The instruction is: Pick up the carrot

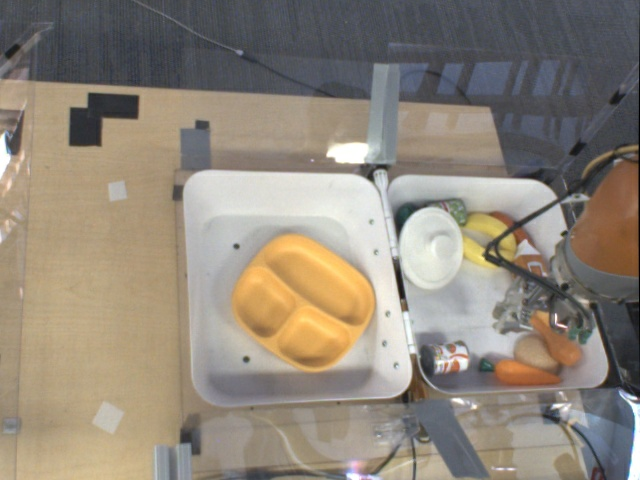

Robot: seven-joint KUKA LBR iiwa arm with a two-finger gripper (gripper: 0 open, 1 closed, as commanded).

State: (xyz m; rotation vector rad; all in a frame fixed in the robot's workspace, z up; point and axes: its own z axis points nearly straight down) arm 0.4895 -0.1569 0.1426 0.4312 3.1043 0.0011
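At the lower right of the frame, the gripper (pixel 540 313) hangs low in the right bin (pixel 470 288), apparently clenched on the carrot (pixel 557 338), presumably starting the pick, while a second carrot (pixel 525 372) lies along the bin's lower wall.

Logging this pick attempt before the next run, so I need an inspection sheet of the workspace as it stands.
Surface: wooden bench bearing two shallow white bins; left bin, right bin.
Job's things: orange carrot lying along the right bin's near wall; a second orange piece beside the end effector.
Clutter: yellow divided plastic plate in the left bin; white bowl, yellow banana, small can, tan potato-like lump.
End effector: low in the right bin; finger state unclear.
Cables: black cable by the arm.
Surroundings: grey carpet.
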